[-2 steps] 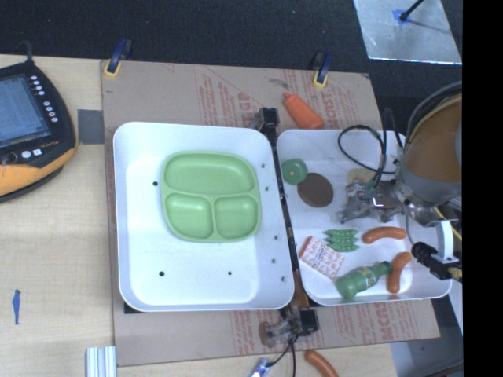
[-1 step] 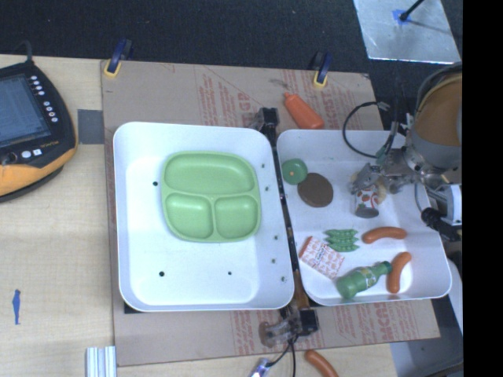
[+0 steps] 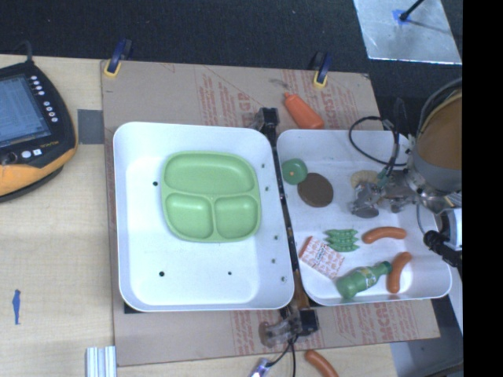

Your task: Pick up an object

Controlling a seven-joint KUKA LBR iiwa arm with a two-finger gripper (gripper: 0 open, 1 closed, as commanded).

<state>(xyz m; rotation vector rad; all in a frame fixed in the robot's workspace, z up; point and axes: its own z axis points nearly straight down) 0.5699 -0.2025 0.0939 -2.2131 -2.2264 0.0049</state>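
The gripper (image 3: 368,201) sits low in the right bin (image 3: 346,149), a dull grey metal cluster near the bin's upper middle, trailing black cable loops toward the arm's rounded orange band (image 3: 444,140); its grip cannot be made out at this angle. Just to its left lies a flat brown disc (image 3: 316,189), matte and round, with a small glossy green ball-shaped piece (image 3: 294,170) touching its upper left. Below the gripper a smooth orange-red sausage (image 3: 383,234) lies on its side, beside a ridged green pea pod (image 3: 342,239). Nearer the front wall rest a red-and-white patterned packet (image 3: 321,257), a shiny green bottle (image 3: 362,280) lying tilted, and a second sausage (image 3: 398,272) standing nearly on end against it. The left bin (image 3: 134,234) holds a pale green plastic plate (image 3: 211,195) with three moulded compartments and soft rounded corners. An orange carrot-like toy (image 3: 302,112) lies on the brown cardboard (image 3: 196,93) behind the bins.
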